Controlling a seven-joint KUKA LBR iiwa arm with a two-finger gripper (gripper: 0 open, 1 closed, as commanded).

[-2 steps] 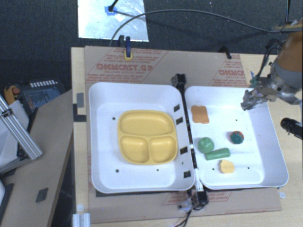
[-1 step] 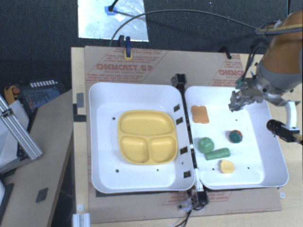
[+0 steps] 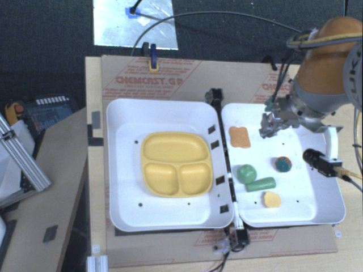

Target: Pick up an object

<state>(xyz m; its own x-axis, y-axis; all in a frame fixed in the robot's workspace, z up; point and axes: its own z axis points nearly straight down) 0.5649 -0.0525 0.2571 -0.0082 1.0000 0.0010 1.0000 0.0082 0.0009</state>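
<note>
End effector (image 3: 269, 127) hangs above the right white bin (image 3: 326, 208); its opening cannot be told, nothing seen held. Flat orange rectangular piece (image 3: 239, 136) lies just left of it. Best: centre over it, descend straight.

Arm reaching in from the right

The grey arm (image 3: 334, 55), its orange band uppermost, bends down near the table's far right corner; its tool (image 3: 269, 128) points downward and hangs over the right bin's far half.

Glossy white plastic bins (image 3: 122, 152), matt yellow plastic tray (image 3: 176, 163), brown cardboard underlay (image 3: 170, 75).
</note>
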